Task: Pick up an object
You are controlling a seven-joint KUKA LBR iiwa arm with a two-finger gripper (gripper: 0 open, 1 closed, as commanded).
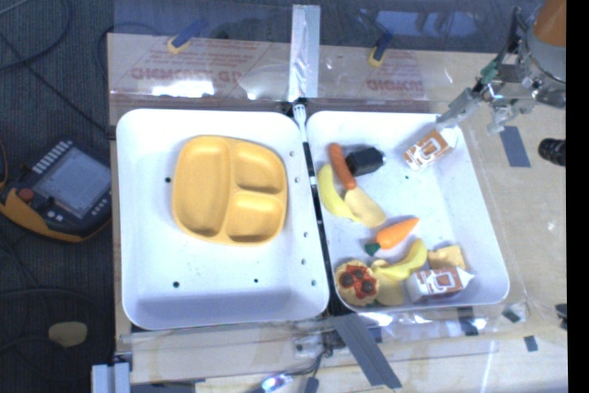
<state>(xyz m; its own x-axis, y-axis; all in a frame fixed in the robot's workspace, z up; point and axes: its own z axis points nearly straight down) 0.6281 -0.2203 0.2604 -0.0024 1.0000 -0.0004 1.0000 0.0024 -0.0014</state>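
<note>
My gripper (480,118) hangs at the upper right, over the far right corner of the right bin (486,225). Its fingers stand apart, open, with nothing between them. A small orange-and-white carton (429,149) lies in the bin just below and left of the left fingertip (453,114), apart from it. Further left in the same bin are a thin carrot (341,166), a black block (365,160) and a banana (331,192). An orange carrot (398,232), a second banana (406,264), a berry tart (357,282) and another carton (436,283) crowd the near end.
The left bin (147,271) holds a yellow divided plate (229,189). A ridge where the two bins meet (311,198) runs down the middle. A control pendant (57,190) and cables lie on the floor to the left. Bare bench lies right of the bins.
</note>
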